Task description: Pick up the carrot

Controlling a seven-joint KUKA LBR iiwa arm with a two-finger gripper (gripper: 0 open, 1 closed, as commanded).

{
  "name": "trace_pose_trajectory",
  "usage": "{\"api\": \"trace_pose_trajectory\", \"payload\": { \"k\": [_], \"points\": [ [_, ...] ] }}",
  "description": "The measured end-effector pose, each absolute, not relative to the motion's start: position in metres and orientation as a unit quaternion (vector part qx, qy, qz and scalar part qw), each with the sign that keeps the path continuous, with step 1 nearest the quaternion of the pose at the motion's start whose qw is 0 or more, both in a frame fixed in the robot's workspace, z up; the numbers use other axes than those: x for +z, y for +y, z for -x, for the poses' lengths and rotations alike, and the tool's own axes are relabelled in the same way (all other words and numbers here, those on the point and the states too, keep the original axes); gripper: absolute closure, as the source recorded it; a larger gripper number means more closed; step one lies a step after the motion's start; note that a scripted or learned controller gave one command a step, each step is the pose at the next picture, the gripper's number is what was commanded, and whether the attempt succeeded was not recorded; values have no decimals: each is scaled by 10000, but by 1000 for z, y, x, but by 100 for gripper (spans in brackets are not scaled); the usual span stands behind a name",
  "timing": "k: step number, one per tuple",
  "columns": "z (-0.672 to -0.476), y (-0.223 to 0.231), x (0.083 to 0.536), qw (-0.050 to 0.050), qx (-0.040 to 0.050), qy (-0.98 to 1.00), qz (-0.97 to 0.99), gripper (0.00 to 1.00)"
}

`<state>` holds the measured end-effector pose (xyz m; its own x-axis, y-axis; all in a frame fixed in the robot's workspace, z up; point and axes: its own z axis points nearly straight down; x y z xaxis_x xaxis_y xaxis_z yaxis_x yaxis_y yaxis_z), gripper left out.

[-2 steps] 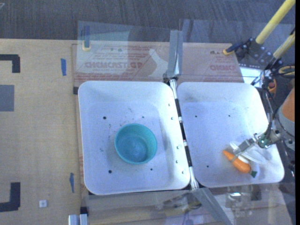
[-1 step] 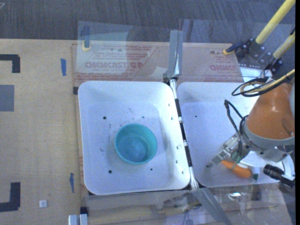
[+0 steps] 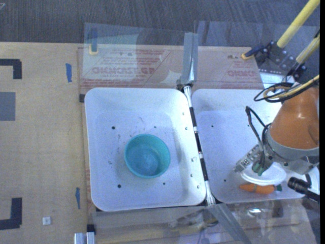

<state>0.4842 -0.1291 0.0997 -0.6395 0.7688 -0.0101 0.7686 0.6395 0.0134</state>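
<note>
A small orange carrot with a green tip lies near the front edge of the right bin. My gripper hangs just above and behind it, at the end of the grey arm with the orange band. A white disc-shaped part under the wrist partly overlaps the carrot's upper side. The carrot rests on the bin floor, not lifted.
A teal bowl stands in the middle of the left bin. Clear plastic walls rise behind both bins. Yellow rods and a black bracket stand at the back right. Cables loop beside the arm.
</note>
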Motion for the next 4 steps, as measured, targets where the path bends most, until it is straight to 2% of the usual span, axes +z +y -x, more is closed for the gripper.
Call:
{"api": "trace_pose_trajectory", "payload": {
  "k": [1, 2, 3, 4],
  "points": [
    [-484, -129, 100, 73, 39, 9054, -4244, 0],
    [-481, -212, 153, 12, 18, 9169, -3990, 0],
    [-489, -190, 116, 166, 26, 9034, -4285, 0],
    [-490, -156, 112, 201, 30, 8673, -4973, 0]
  ]
}}
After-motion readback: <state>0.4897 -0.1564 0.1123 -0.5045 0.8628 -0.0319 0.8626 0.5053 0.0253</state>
